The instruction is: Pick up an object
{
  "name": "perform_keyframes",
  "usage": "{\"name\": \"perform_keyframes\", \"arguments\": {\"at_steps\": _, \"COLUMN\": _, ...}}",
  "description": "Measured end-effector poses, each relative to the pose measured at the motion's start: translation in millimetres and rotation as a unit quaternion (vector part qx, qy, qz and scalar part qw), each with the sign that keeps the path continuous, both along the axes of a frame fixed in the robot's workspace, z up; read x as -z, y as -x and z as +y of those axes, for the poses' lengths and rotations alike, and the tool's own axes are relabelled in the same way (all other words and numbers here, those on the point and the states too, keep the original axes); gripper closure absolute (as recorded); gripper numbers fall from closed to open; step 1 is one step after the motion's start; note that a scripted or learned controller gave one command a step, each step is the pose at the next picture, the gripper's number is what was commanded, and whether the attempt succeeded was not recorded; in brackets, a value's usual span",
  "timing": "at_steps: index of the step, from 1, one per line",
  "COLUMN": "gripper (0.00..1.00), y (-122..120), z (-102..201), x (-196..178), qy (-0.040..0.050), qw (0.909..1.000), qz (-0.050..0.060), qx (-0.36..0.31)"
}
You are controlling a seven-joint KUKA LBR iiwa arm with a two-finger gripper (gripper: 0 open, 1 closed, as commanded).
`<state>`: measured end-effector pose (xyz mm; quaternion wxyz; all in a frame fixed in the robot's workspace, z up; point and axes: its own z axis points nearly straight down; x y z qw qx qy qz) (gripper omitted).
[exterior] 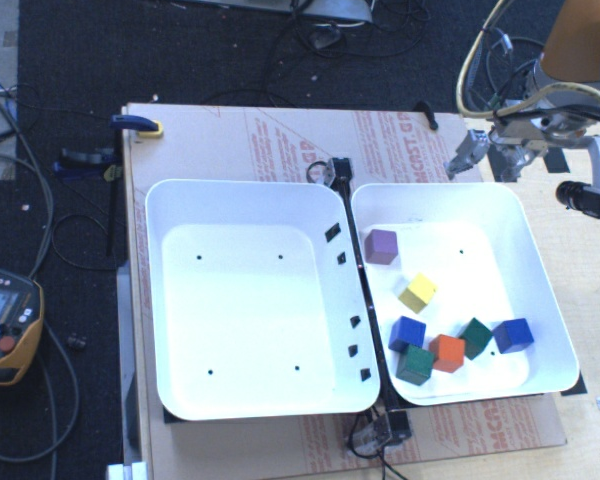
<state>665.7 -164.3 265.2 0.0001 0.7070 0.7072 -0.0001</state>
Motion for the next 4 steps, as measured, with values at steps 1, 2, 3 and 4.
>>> {"name": "perform_keyframes", "arguments": {"at_steps": 1, "gripper": 0.0, "y": 76, "z": 13, "x": 119, "qy": -0.001, "qw": 1.0, "qz": 0.005, "qx": 0.0}}
{"name": "perform_keyframes", "arguments": {"at_steps": 2, "gripper": 0.0, "y": 78, "z": 45, "x": 180, "qy": -0.0007, "qw": 1.0, "qz": 0.002, "qx": -0.001}}
{"name": "perform_keyframes", "arguments": {"at_steps": 3, "gripper": 0.0, "y": 99, "z": 29, "x": 177, "qy": -0.0002, "qw": 1.0, "qz": 0.0, "qx": 0.001}}
{"name": "perform_keyframes", "arguments": {"at_steps": 4, "gripper": 1.0, "y": 98, "z": 30, "x": 166, "qy": 0.0, "qw": 1.0, "qz": -0.001, "qx": 0.0}}
